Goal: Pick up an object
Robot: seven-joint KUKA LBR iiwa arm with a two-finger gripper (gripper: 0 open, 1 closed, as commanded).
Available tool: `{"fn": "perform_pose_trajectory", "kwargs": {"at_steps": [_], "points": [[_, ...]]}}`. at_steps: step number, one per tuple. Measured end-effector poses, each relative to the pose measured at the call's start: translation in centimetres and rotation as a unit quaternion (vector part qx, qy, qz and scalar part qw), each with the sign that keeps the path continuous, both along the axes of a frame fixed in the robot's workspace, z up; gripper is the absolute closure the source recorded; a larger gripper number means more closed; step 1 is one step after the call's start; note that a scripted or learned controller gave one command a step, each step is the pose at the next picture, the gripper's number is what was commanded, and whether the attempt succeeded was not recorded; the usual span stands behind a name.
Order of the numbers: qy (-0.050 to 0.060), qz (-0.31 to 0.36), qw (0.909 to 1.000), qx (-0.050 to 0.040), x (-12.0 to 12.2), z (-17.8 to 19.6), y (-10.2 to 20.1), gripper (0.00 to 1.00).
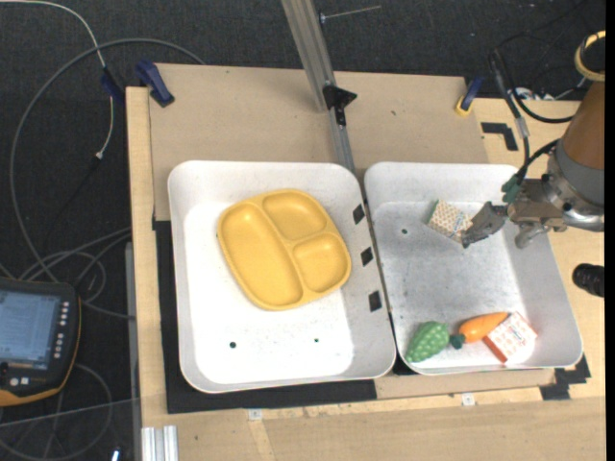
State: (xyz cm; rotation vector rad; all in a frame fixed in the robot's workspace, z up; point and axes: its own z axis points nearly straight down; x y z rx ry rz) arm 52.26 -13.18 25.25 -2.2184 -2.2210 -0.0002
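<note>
The right bin [452, 286] holds a small beige patterned block [446, 219] near its back, a green bumpy toy vegetable [429, 342] at its front, an orange carrot [480, 327] beside it, and a small orange and white box [514, 339] in the front right corner. My gripper [502, 225] hangs over the back right of this bin, just right of the beige block. Its two dark fingers are spread apart, with nothing between them.
The left bin [279, 353] carries a yellow divided plate [283, 248]. A metal pole [307, 36] slants in from the top down to the gap between the bins. Cables and a tablet [34, 339] lie on the floor to the left.
</note>
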Motion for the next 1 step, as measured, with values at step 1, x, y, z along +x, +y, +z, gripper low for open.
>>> {"fn": "perform_pose_trajectory", "kwargs": {"at_steps": [1], "points": [[0.000, 0.000, 1.0000, -0.0001, 0.01, 0.00, -0.01, 0.00]]}}
